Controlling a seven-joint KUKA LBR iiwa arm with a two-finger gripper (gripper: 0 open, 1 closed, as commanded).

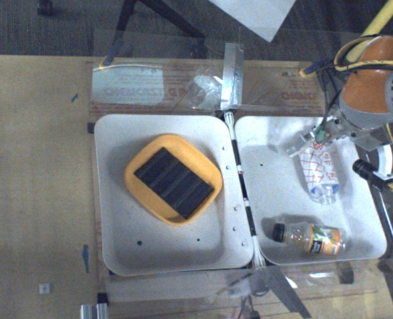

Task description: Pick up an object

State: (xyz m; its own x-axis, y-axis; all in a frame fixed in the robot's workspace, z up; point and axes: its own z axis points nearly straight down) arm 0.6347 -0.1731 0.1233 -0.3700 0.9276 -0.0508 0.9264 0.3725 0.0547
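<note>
— Lying nearest us, an orange juice bottle [309, 237] rests on its side in the right bin [266, 178]
— And past it a clear water bottle [319, 171], its top end by the gripper [322, 135]; whether that's clenched, I can't tell. Yellow pad [173, 178] fills the left bin [110, 178]

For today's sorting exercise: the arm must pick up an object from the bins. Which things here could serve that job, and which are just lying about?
Belong to the job:
yellow pad with dark panel, left bin
clear plastic water bottle, right bin
orange juice bottle, right bin
gripper

Lying about:
crumpled clear plastic behind the bins
white sheet
office chair base
</note>
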